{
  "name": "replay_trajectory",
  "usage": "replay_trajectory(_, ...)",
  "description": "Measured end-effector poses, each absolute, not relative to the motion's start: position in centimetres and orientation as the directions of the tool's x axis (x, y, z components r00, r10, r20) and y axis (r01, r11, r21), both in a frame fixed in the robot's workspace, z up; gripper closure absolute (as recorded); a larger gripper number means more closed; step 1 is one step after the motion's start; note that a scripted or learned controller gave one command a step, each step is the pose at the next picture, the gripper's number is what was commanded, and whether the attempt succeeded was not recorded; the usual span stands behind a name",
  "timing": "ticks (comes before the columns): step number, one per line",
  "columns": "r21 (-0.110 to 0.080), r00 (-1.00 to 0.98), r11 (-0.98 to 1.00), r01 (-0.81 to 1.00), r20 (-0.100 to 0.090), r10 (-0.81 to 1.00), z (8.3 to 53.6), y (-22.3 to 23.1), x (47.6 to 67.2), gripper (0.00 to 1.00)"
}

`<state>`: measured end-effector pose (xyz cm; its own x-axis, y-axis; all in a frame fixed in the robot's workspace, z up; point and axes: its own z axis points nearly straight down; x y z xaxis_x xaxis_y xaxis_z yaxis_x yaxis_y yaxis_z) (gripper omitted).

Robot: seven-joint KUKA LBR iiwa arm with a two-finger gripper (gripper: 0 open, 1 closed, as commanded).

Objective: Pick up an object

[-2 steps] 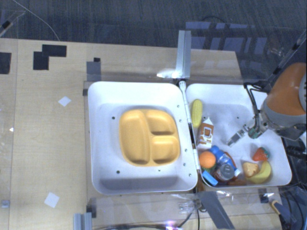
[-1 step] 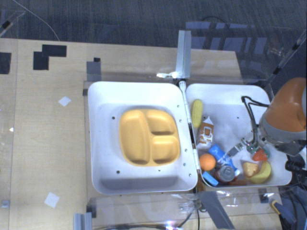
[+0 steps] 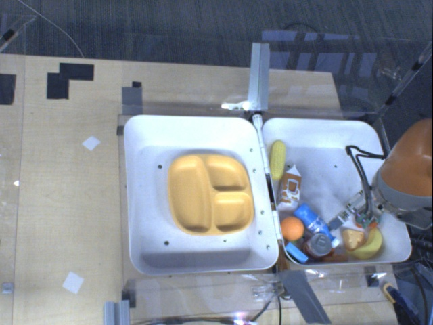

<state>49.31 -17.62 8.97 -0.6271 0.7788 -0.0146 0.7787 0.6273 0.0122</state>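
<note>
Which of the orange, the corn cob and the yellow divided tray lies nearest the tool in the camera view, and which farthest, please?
From the tool, low in the right bin:
1. Orange, at that bin's lower left corner, nearest.
2. Corn cob, upright along that bin's left wall, higher up.
3. Yellow divided tray, in the middle of the left bin, farthest.

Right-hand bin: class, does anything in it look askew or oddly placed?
Yes. The items in the right bin are heaped in its near corner, the blue bottle lying tipped among the orange and banana. The corn cob lies apart against the dividing wall.
</note>
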Motion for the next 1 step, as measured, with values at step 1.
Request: replay_trajectory(1, 0.008, -0.579, 0.579, 0.815, -0.013, 0.815, 8.96, -15.89, 51.19, 0.0)
